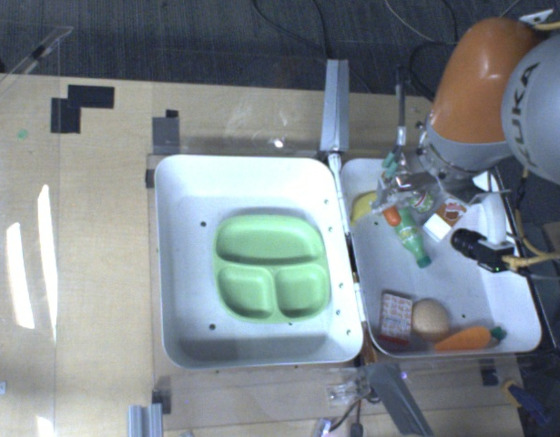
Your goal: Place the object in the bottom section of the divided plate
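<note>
- Two shallow white bins are set side by side on the pale wooden worktop [79,244]. The left white bin [184,208] sits at 9 o'clock of the right white bin [484,289].
- A light green divided plastic plate [270,267] is parked mid-bin on the left. Its one wide section is at 12 o'clock and its two smaller ones at 6.
- The grey arm's two-finger gripper [396,206] is seen low over the right bin, around 11 o'clock.
- Jaws: apart or together, honestly can't be told from this angle.
- A small green plastic bottle [413,243] is lying tilted just at 5 o'clock of the gripper, on the bin floor.
- A yellow rounded item [362,208] is tucked against the bin wall at 9 o'clock of the gripper.
- Along the 6 o'clock wall are lined up a red-and-white printed packet [396,314], a beige round lump [431,318] and an orange carrot [463,339].
</note>
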{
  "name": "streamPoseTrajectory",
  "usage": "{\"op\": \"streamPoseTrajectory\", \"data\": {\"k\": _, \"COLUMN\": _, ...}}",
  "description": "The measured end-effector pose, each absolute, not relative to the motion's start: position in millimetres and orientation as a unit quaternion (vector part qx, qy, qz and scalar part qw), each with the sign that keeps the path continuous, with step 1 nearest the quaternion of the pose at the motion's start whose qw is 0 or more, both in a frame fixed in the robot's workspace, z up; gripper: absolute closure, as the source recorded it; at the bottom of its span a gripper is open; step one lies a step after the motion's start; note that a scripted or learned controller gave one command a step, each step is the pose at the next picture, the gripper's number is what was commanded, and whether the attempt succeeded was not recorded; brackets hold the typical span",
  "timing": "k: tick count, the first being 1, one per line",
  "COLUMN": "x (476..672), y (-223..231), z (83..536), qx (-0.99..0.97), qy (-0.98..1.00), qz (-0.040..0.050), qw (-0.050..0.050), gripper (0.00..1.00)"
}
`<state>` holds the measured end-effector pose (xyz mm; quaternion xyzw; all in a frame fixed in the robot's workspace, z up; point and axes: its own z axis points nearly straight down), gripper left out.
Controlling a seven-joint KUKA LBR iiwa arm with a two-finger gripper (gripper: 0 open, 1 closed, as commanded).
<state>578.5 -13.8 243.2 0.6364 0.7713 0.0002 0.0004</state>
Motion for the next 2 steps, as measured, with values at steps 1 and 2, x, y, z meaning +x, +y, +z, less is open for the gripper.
{"op": "streamPoseTrajectory", "data": {"k": 1, "x": 609.5, "y": 2.4, "z": 201.5, "qx": 0.607, "qy": 0.794, "qz": 0.0002, "qw": 0.000, "gripper": 1.00}}
{"op": "streamPoseTrajectory", "data": {"k": 2, "x": 582.8, "y": 31.8, "z": 216.3, "qx": 0.641, "qy": 0.767, "qz": 0.0001, "qw": 0.000, "gripper": 1.00}}
